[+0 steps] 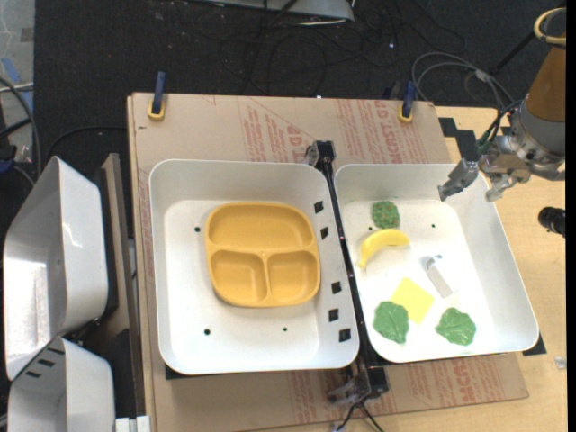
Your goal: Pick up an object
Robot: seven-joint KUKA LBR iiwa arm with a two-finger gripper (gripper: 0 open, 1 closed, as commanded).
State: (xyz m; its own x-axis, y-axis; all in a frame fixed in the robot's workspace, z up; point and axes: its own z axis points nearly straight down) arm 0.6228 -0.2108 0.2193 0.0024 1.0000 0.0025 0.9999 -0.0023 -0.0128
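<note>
In the camera view, you had the gripper (479,180) poised above the far right corner of the right bin (504,268), with the grey arm (540,124) reaching in from the right. Its two fingers (454,181) were spread apart and released, with nothing between them. Nothing was grasped, so I judged you to be at the approach step, before any descent.

Every candidate lay toward the left of the fingers and nearer the camera. Closest was the small green bumpy piece (385,213), near but clearly apart from the fingertips. Just beyond it sat the yellow banana (382,244), curved and lying flat on the bin floor. Further off lay a small grey block (436,277), then a flat yellow square (413,299) touching or slightly overlapping a green leafy piece (391,321). A second green leafy piece (455,326) lay well apart from the fingers, near the bin's near edge.

The left bin (180,241) held a yellow divided tray (264,252), well away from the fingers.

Your next move, as I judged it, called for choosing one item, bringing the spread fingers over it and descending squarely. The banana looked the most graspable, if you closed across its narrow width. The flat square would likely have slipped.
</note>
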